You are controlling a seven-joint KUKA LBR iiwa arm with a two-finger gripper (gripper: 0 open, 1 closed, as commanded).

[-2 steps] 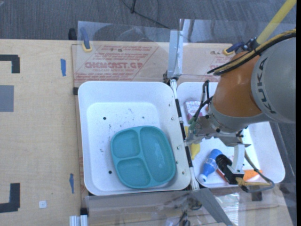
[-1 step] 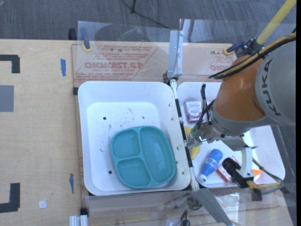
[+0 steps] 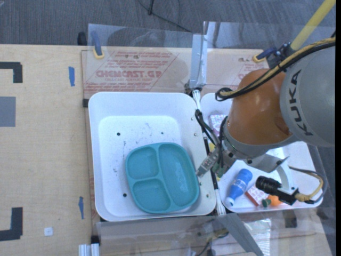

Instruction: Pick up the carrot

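Observation:
A small orange piece, the carrot (image 3: 274, 200), lies near the front edge of the right bin (image 3: 303, 152), partly hidden behind the robot's black cylinder. My gripper (image 3: 232, 153) hangs over the left half of that bin, under the arm's orange band, to the left of the carrot and farther back. The wrist covers what lies beneath the gripper. Nothing shows held in it.
A blue bottle with a white cap (image 3: 239, 186) and a red-and-white packet (image 3: 256, 197) lie just left of the carrot. A pink-patterned packet (image 3: 217, 122) sits at the right bin's back left. The left bin (image 3: 106, 116) holds a teal divided plate (image 3: 162, 177).

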